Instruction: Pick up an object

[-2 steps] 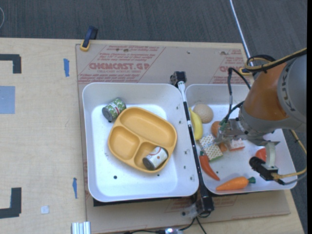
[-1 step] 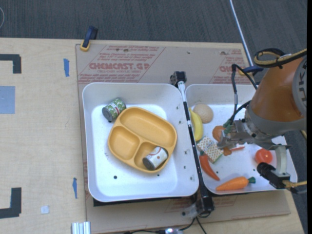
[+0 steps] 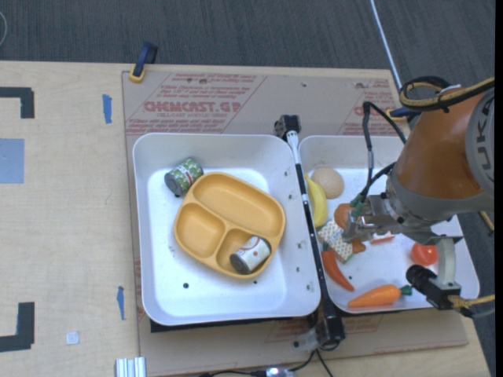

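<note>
Your pincer point(image 3: 355, 225) hangs low in the right bin point(image 3: 464, 267), over the crowded left half of it, and you cannot tell from this slant whether it stands apart or together; nothing shows between its tips. Directly around it lie an orange ball point(image 3: 343, 213), partly hidden by the wrist, a checkered piece point(image 3: 336, 242) and a red pepper point(image 3: 333, 269), all close or touching. That crowding is your main risk: a close here may catch two things at once, or nudge one aside and come up with nothing. The banana point(image 3: 317, 200) and the egg point(image 3: 329, 183) sit just beyond, against the bin's wall, where a sideways shove could wedge them. The carrot point(image 3: 376, 295) and a tomato point(image 3: 424, 253) lie nearer the front, more apart and likely easier picks. Round things such as the ball may roll out of a shallow grip. In the left bin point(image 3: 149, 210) a yellow tray point(image 3: 228, 203) holds a can point(image 3: 251, 254), with another can point(image 3: 183, 176) beside it, well apart from the arm.
</note>
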You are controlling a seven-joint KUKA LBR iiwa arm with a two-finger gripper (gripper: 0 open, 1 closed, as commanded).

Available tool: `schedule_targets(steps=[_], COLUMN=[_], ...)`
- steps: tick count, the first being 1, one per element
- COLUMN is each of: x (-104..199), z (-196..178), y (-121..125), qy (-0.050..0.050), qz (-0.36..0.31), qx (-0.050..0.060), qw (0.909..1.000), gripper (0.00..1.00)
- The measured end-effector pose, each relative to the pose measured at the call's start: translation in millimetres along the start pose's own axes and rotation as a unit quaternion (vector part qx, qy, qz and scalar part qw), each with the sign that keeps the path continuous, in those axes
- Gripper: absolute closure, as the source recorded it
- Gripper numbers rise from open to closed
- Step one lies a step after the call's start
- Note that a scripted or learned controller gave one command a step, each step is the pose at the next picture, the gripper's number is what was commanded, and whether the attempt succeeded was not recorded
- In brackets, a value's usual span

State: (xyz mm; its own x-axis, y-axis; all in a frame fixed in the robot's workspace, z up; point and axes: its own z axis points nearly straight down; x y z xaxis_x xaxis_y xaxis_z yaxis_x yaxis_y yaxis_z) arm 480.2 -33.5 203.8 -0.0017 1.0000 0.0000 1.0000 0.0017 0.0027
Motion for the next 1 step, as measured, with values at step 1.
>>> schedule_targets(steps=[1], x=[21.2], z=[-3.6], y=[0.9], qy=[0.0], qz=[0.0], qx=[-0.001], qw=[1.0], gripper=[1.0])
